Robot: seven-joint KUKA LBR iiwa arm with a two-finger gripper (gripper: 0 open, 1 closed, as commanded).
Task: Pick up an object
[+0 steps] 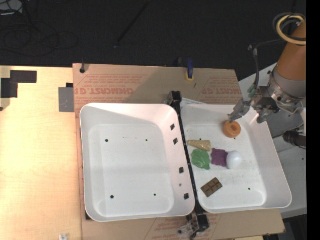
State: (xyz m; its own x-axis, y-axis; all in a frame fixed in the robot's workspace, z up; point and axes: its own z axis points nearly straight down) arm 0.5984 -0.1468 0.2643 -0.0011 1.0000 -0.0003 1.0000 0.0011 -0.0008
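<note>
Above orange ring (pixel 231 129), at right bin (pixel 280 184) far edge: hovering gripper (pixel 248 110), fingers spread, gripping nothing. Risking clipping ring rim, nudging ring toward purple lump (pixel 219 157).

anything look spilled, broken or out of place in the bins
Nothing stands out. The orange ring, tan piece, green lump, purple lump, white ball and brown block all lie inside the right bin, nothing spilled over its rim. The end effector is over that bin's far edge.

orange donut (pixel 231 129) | flat | right bin, far end, apart from others
</note>
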